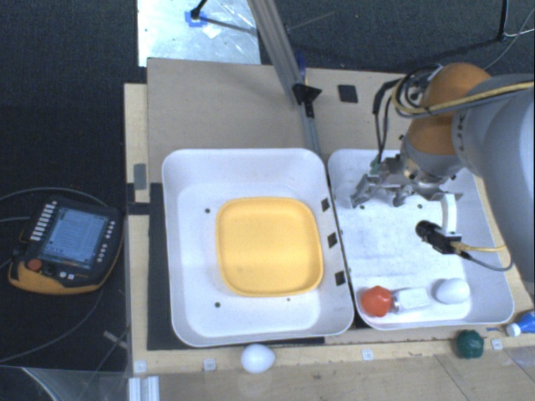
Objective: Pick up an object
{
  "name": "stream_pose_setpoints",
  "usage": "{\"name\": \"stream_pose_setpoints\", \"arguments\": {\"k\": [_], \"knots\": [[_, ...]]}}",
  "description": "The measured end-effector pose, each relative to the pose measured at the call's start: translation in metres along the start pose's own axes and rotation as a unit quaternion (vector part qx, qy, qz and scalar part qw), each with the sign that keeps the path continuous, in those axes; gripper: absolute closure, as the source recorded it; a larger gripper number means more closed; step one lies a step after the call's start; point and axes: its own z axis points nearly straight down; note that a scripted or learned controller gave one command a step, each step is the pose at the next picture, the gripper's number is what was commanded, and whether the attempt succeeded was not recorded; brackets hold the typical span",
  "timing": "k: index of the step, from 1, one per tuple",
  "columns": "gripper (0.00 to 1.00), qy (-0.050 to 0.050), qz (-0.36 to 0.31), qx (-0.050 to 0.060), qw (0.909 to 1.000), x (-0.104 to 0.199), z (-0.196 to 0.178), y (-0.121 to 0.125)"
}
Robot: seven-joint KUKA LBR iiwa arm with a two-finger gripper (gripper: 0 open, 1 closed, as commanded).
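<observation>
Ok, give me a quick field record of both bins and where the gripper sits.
left bin: yellow plate, lying flat at centre
right bin: orange-red ball, white block, white egg-shaped object, in a row along the near edge
gripper: over the right bin's far-left area, apart from all three objects

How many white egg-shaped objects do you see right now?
2. One white egg-shaped object lies in the right white bin at its near edge; another sits on the bench outside the left white bin. The arm may hide more.
</observation>
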Motion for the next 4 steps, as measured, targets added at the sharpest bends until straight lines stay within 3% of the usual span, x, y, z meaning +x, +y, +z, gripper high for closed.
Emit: {"name": "stream_pose_setpoints", "arguments": {"k": [1, 3, 4], "knots": [[1.00, 0.000, 0.000, -0.003, 1.0000, 0.000, -0.014, 0.002], [1.00, 0.000, 0.000, -0.005, 1.0000, 0.000, -0.128, 0.010], [1.00, 0.000, -0.002, -0.003, 1.0000, 0.051, -0.141, 0.010]]}}
